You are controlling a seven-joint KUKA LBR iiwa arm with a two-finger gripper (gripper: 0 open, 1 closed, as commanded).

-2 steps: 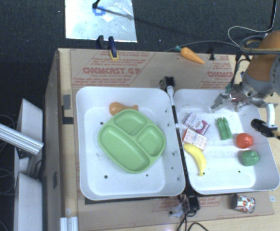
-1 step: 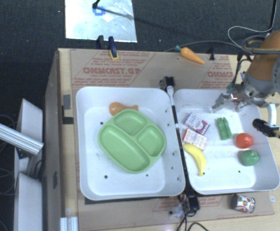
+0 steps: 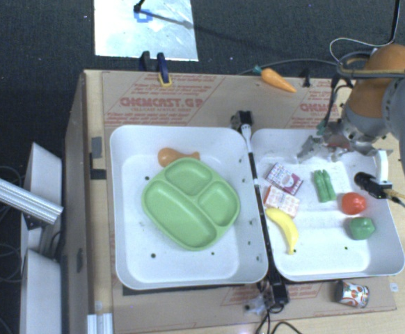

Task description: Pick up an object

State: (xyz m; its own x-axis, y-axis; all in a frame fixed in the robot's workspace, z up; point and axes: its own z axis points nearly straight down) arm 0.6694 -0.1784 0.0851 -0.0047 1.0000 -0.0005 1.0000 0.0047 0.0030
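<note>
Banana [image 3: 286,229] lies near the front of the right bin [image 3: 383,259], long way front to back. Farther in sit a tomato [image 3: 353,202] and green sticks [image 3: 323,185]. The claw [image 3: 321,147] hangs over the back edge, fingers spread wide, holding nothing.

My arm [image 3: 390,92] enters from the right, wrist bent down; my gripper [image 3: 319,147] points left, its 2 fingers spread apart.

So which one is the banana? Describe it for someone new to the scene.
Look in the right bin, near its front left corner. The banana lies just below two small red-and-white packets. It is the one yellow, curved thing there.
</note>
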